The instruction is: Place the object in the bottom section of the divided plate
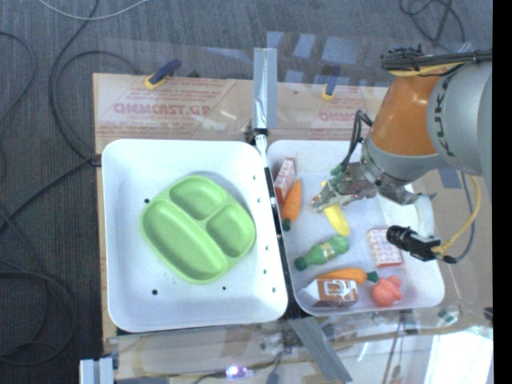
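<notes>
Here the gripper (340, 194) hangs low in the right bin (416, 298), right over the banana (336, 217), whose upper end sits at the fingertips. Whether the fingers are spread or already pinched on it I cannot tell; the wrist hides them. So the banana may be the object meant, but it lies on the bin floor, not yet lifted.

The plate (199, 227) lies in the left bin (120, 294), well apart from the arm, with one long section along its lower-left side and two smaller ones above (the long one looks like the bottom section).

To do the pick well, I would close across the banana's narrow width, near its middle rather than its tip, so it does not swivel on the lift. The carrot (291, 200) and bottle (324, 252) lie near, so a straight vertical rise seems safest. Then carry it over the bin walls between and lower it close before release, lest it roll into a neighbouring section.
</notes>
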You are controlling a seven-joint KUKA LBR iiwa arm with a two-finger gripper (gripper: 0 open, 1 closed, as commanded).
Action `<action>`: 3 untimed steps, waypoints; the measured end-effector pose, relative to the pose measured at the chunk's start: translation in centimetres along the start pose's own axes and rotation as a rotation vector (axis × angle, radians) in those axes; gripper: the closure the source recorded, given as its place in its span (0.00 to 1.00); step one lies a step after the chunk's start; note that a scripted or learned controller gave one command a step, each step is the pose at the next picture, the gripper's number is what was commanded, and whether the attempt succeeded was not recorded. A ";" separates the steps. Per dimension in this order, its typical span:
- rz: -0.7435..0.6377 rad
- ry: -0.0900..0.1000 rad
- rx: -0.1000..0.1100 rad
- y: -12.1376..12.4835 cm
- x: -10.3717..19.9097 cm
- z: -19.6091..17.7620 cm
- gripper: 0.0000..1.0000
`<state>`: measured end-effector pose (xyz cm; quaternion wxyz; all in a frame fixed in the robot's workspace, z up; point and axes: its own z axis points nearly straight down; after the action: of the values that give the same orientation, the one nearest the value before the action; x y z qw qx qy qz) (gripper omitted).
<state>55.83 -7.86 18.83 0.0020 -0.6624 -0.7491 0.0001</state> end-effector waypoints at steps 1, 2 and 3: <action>0.103 -0.003 0.002 1.4 2.6 -2.8 1.00; -0.035 -0.004 0.001 1.5 8.8 0.8 1.00; -0.114 -0.003 0.002 0.8 16.9 0.8 1.00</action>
<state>54.51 8.97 18.11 0.0017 -0.6187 -0.7856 0.0015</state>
